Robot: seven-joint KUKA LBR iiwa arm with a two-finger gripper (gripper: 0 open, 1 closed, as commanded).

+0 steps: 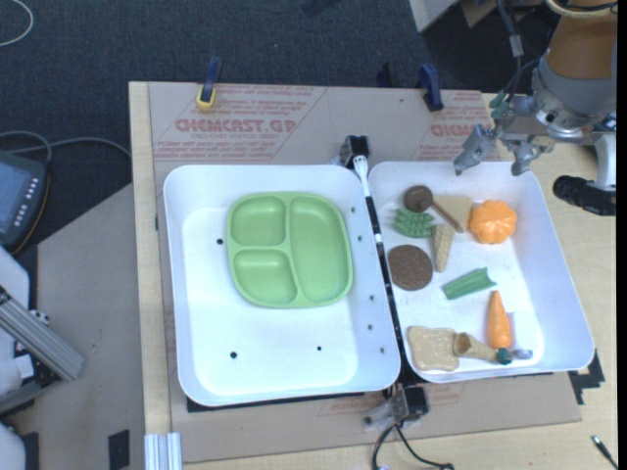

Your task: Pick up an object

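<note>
Bench carries two white bins; right bin (pixel 560 262) holds the toy foods, including an orange (pixel 492 220). Gripper (pixel 496 155) hovers above its far rim, jaws spread, empty. Approach stage; descent onto one item needed.

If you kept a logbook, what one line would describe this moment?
tool: open, above right white bin's far edge, holding nothing | nearest: round orange plastic fruit | left white bin: green divided plate | pick: not yet done
</note>
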